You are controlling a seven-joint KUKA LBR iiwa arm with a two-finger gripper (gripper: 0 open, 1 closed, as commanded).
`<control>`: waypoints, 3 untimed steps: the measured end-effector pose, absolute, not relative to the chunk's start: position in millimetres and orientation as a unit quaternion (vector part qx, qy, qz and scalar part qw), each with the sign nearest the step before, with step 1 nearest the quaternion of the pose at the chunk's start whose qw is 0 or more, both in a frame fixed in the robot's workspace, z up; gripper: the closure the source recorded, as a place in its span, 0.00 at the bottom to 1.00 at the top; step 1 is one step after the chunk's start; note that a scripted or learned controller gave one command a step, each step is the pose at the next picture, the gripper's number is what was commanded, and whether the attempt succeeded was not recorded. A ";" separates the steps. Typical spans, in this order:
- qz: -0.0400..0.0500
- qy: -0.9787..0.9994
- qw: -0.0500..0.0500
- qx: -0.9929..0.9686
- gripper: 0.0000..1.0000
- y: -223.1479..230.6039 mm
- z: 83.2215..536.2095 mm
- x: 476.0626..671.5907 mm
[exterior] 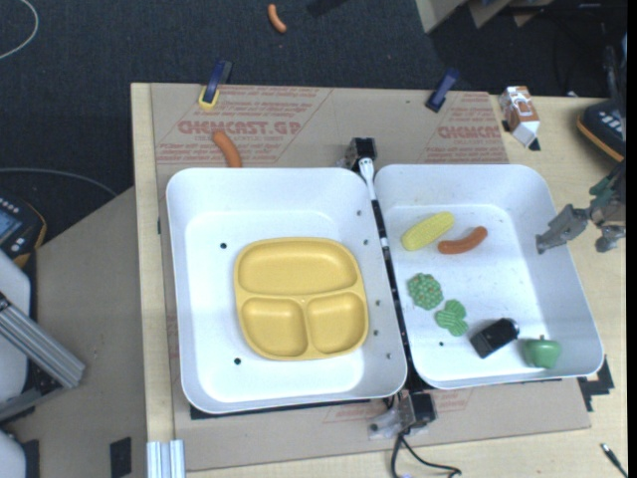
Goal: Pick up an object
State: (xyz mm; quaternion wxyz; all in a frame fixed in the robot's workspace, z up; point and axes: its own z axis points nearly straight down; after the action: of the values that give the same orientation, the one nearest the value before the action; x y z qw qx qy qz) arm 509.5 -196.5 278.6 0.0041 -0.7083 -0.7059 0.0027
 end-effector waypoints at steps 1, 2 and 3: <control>0.000 -0.707 -0.001 -0.707 0.00 -196.2 283.8 511.5; 0.001 -0.707 0.004 -0.707 0.00 -190.3 221.5 511.5; 0.001 -0.707 0.003 -0.707 0.00 -184.2 163.8 519.0</control>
State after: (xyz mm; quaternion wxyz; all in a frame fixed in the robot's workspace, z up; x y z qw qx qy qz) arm 519.0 -184.2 163.8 0.0033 -0.7069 -0.7073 0.0011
